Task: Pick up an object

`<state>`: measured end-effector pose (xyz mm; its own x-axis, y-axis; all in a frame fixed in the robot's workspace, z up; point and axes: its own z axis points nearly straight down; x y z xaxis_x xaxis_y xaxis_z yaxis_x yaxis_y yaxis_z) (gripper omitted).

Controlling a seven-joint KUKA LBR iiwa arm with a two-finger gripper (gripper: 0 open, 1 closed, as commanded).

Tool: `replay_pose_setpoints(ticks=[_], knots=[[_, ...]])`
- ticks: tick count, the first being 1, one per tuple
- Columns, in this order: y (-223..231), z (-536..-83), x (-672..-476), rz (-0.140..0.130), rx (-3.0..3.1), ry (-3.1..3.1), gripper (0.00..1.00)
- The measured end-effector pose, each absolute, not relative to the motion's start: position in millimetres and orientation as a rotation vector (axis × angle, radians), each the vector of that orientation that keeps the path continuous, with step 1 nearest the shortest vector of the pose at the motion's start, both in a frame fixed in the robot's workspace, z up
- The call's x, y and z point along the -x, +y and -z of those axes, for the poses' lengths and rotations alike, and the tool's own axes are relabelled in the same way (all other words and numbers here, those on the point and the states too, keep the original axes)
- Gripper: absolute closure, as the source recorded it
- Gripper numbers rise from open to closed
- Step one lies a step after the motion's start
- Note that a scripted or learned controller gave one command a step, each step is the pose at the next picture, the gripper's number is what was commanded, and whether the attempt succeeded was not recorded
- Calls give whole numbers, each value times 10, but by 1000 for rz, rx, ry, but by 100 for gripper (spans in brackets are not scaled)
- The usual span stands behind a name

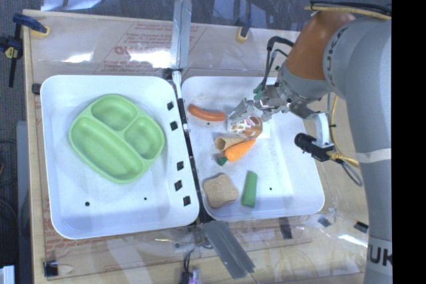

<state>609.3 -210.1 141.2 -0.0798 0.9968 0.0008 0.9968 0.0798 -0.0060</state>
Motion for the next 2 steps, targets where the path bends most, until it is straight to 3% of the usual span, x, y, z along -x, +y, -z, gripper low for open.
replay_pose_setpoints(ticks=[1, 2], knots=[[-2131, -1108, -5873, 24, 2067, -2419, 0], [-2153, -1253, -5895, 25, 2067, -2428, 100]])
